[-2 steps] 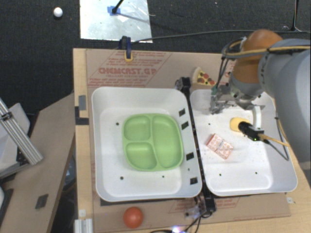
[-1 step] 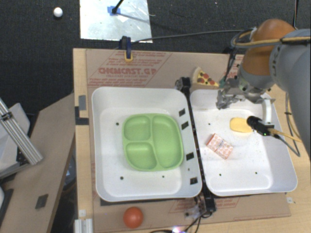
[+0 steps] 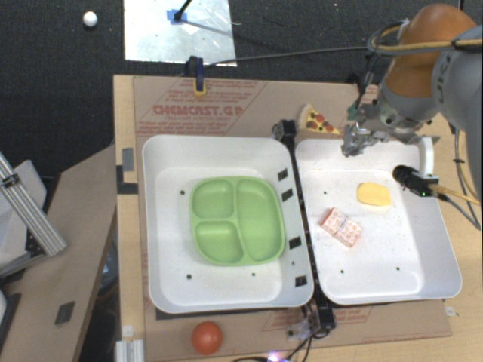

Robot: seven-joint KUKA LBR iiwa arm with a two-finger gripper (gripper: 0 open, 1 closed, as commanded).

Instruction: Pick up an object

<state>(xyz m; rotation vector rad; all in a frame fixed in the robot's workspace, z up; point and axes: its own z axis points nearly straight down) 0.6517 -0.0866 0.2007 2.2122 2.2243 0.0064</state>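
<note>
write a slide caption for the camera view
Pincer hovers over the right bin above a yellow piece and pink block; green tray left.

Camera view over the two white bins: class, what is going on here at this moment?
A grey robot arm with an orange band reaches in from the right, its gripper hanging over the far edge of the right bin. That bin holds a yellow object and a pink patterned block, both lying untouched. The left bin holds a green divided tray. Nothing has been picked up yet.
</note>
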